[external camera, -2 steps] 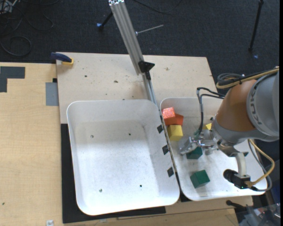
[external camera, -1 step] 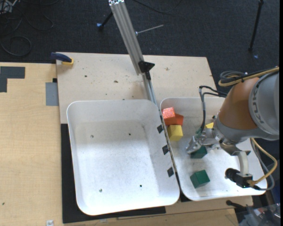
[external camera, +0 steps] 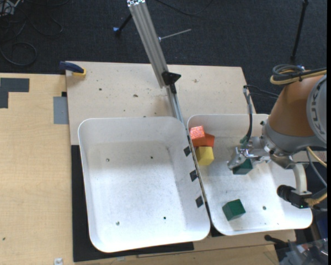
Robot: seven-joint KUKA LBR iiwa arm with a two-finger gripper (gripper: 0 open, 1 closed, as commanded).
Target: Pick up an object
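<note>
My gripper (external camera: 241, 162) hangs over the middle of the right bin (external camera: 276, 221), at the end of the grey and orange arm that reaches in from the right. A small dark green block (external camera: 243, 169) sits right at its tip, partly hidden by it; whether it is held is unclear. A brighter green cube (external camera: 233, 209) lies on the bin floor in front of the gripper. Against the bin's left wall, a red-orange block (external camera: 197, 132), an orange block (external camera: 206, 142) and a yellow block (external camera: 204, 155) huddle together.
The left bin (external camera: 99, 148) stands beside the right one, sharing a divider with black clips (external camera: 193, 175). A slanted metal rail (external camera: 151, 43) rises from behind the bins. Cables and the arm's body crowd the right edge.
</note>
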